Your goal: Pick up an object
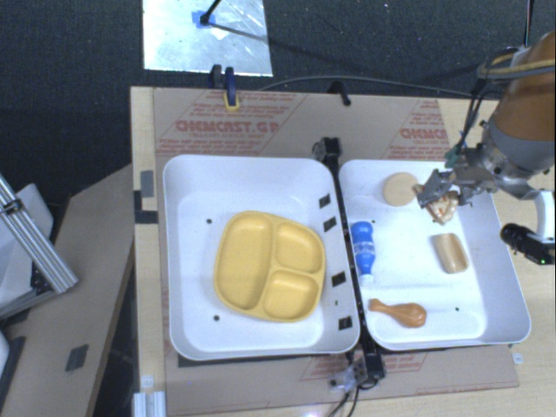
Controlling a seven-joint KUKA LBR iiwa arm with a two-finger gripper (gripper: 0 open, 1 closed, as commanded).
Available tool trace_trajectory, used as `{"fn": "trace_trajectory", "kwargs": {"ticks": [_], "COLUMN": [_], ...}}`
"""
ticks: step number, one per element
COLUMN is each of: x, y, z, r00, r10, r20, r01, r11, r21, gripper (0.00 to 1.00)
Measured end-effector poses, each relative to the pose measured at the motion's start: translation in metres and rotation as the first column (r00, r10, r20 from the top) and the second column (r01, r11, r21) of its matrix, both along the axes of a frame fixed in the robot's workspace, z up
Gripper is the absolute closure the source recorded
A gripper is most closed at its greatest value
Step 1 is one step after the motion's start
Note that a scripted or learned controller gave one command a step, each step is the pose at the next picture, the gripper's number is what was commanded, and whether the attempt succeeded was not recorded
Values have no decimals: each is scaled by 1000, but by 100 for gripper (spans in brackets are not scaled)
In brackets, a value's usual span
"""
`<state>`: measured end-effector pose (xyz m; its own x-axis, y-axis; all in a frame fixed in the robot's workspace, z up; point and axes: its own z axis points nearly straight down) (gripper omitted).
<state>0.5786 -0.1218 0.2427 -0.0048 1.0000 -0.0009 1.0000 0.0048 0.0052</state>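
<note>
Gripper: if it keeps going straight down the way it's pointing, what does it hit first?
Most likely the small tan object directly under the gripper, over the right bin. Depth is unclear from this slanted view; they may already be touching.

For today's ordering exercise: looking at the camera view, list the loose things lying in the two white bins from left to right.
Yellow plastic divided tray → blue and white plastic bottle → orange-brown drumstick-shaped toy → tan rounded block. The round beige disc and the small piece under the gripper overlap these in order, so I omit them.

Yellow tray (269, 266) left bin (195, 198), end effector (441, 200) over right bin (495, 315)
</note>
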Motion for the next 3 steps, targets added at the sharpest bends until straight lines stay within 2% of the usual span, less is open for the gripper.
{"fn": "trace_trajectory", "kwargs": {"ticks": [1,2,3], "x": [-3,-17,-34], "y": [47,108,157], "z": [-2,-9,-21], "r00": [1000,1000,1000], "r10": [4,5,4], "r20": [-4,-5,-6], "r01": [-4,-5,-4], "r11": [1000,1000,1000], "r21": [2,2,3], "gripper": [100,100,100]}}
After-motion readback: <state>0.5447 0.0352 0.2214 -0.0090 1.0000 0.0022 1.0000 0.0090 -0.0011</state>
